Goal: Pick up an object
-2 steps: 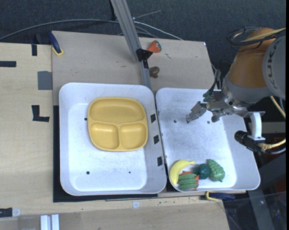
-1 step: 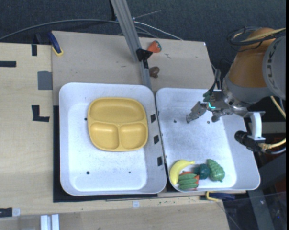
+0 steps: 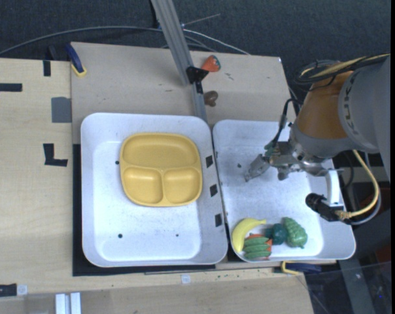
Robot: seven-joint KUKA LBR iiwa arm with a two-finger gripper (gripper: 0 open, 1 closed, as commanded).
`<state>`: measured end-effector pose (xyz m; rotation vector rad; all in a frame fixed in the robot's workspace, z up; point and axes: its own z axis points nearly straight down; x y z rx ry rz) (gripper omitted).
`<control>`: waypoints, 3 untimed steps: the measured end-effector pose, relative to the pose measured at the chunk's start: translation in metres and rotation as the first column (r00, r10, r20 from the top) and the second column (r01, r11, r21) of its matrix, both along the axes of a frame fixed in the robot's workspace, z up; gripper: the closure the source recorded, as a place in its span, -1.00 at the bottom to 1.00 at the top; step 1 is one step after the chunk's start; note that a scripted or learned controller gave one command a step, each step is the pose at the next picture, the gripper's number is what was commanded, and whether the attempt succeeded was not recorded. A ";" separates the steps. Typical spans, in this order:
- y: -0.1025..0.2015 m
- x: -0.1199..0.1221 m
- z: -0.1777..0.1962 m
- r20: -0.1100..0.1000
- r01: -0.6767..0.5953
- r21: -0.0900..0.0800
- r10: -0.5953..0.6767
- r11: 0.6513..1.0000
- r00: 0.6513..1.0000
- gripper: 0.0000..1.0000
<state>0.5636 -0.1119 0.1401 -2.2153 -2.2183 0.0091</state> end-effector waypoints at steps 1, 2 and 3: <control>0.000 0.000 -0.051 0.008 0.000 -0.002 0.000 1.000 1.000 -1.00; 0.001 0.000 -0.040 0.007 -0.001 0.000 0.001 1.000 1.000 1.00; 0.007 0.001 0.021 0.013 -0.001 -0.001 0.001 1.000 1.000 1.00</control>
